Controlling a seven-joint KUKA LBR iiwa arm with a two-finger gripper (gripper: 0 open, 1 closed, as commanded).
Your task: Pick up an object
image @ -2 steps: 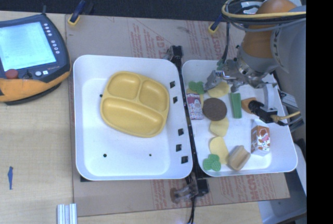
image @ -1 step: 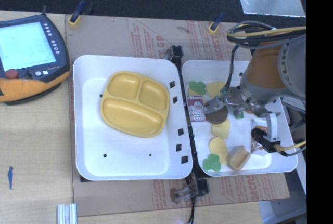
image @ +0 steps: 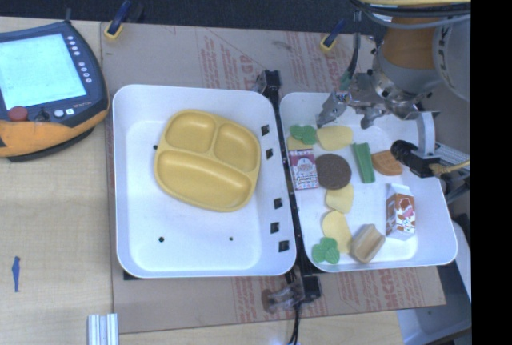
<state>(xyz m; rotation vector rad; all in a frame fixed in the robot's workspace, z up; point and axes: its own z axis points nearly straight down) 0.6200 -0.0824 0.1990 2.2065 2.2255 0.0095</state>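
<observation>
My gripper [image: 350,113] hangs over the far edge of the right bin [image: 428,255], with its two fingers spread open and nothing between them. Just in front of it lie a pale yellow piece [image: 334,137] and a green leaf shape [image: 302,134]. Further into the bin are a green stick [image: 364,162], an orange disc [image: 387,163], a brown disc [image: 333,172], a small red and white carton [image: 303,170], a brown and white carton [image: 401,211], a bread piece [image: 366,242] and more yellow and green pieces.
The left bin [image: 136,247] holds a yellow divided tray [image: 208,159]. A teach pendant [image: 44,87] lies on the bench at far left. Blue and yellow clamps [image: 118,19] sit at the board's far edge. A black bracket [image: 274,83] joins the bins.
</observation>
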